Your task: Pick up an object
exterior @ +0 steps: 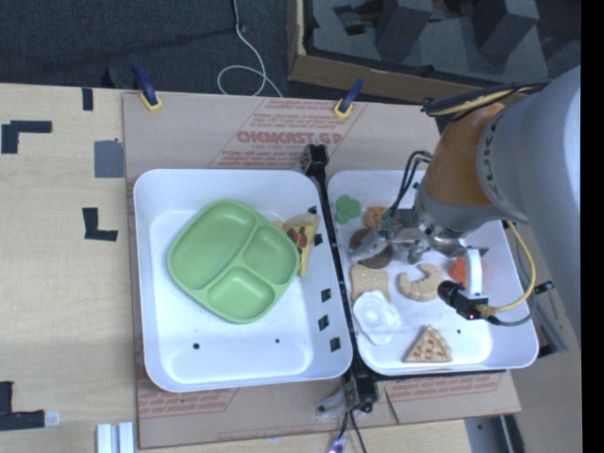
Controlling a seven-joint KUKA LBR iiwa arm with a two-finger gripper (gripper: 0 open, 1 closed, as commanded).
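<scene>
Toys lie scattered in the right-hand shallow white plastic bin [505, 352], w/ no single one marked out as the target. Nearest the arm: a pale tan curved croissant-shaped toy [421, 282] at mid-bin, just below the gripper [412, 243]. Left of it a flat tan square biscuit-like piece [370, 278], touching or nearly touching a white crumpled-looking lump [377, 314] below it. Lower still, near the front wall, a triangular pizza-slice toy w/ red dots [427, 346], lying flat, apart from the rest. At the top left of the bin a small round green piece [347, 208], beside it an orange-and-brown bit [377, 217], and a dark brown rounded item [365, 241] just under that. A red-orange piece [458, 269] sits at the right, partly hidden by the wrist hardware.

Gripper is low over the bin's centre, close above the dark brown item and the croissant shape; nothing can be seen held. Its tip is blurred among cables and metal parts.

Grey arm w/ orange band [462, 159] comes in from the right, covering the bin's upper right corner; a yellow cable [514, 300] loops by the wrist.

Left-hand shallow white plastic bin [156, 347] holds a light green three-compartment plastic plate [234, 259], tilted diagonally, and a second pizza-slice toy w/ yellow crust [302, 237] against the right wall, touching the plate's edge. Both bins rest on a brown cardboard sheet [189, 130] clamped by two blue-and-yellow clips [143, 88] on a light wooden bench [57, 281].
</scene>
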